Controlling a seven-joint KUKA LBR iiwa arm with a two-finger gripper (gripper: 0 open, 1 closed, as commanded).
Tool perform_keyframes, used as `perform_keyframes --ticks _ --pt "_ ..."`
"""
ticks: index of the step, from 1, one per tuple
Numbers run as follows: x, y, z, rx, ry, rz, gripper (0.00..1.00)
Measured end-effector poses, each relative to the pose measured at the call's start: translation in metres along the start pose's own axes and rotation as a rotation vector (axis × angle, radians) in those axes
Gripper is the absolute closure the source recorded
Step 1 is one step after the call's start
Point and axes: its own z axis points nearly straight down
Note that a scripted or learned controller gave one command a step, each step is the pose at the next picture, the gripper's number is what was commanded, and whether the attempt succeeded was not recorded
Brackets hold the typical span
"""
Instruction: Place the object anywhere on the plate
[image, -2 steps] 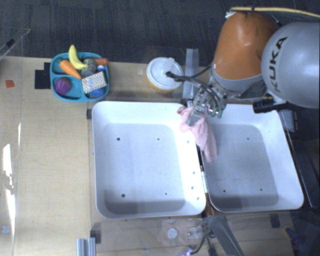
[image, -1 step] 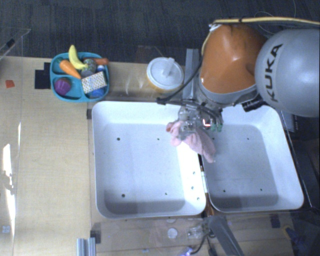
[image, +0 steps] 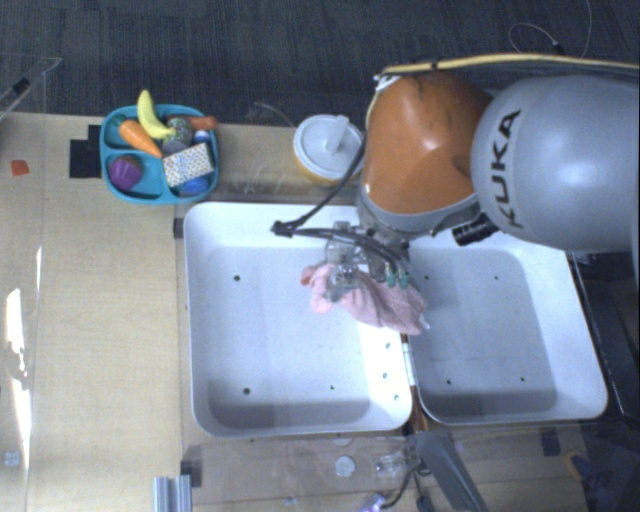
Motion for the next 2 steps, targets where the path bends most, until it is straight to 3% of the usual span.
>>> perform_keyframes --ticks 1,2 --pt "0.0243 0.0452 -0.0056 0.0 0.001 -0.001 1.0" --pt "0.0241 0.045 -0.0058 0.0 0.0 -0.001 0.0"
